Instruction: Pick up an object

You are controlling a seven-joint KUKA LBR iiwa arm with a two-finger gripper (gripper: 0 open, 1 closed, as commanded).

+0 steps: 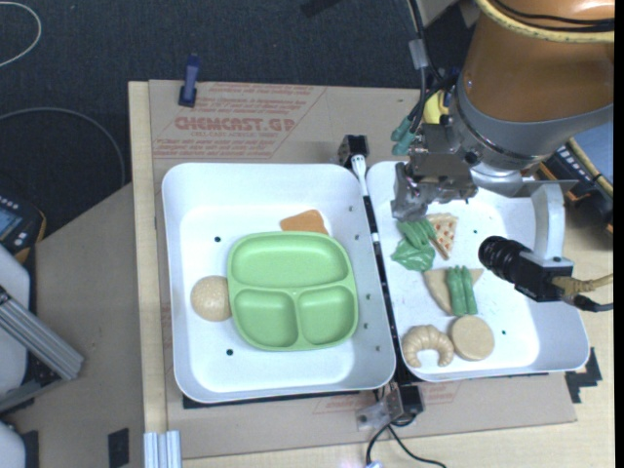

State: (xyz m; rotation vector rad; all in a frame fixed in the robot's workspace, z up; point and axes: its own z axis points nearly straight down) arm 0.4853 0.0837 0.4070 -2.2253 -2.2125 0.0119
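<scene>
Camera view: fingers [421,206] low over right bin [565,344], grip state impossible to tell. Just below them, green leaf [415,245] and pizza slice [445,233]; further below, asparagus [460,290], croissant [428,343], round cracker [473,337]. Far left, left bin [185,222] with green divided tray [292,290], cookie [210,298], orange wedge [304,222].

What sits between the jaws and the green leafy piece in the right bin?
Nothing visible. The gripper hangs at the right bin's upper left, directly above the green leafy piece. The pizza slice lies just beside that piece on its right, crowding the grasp but not covering it.
</scene>
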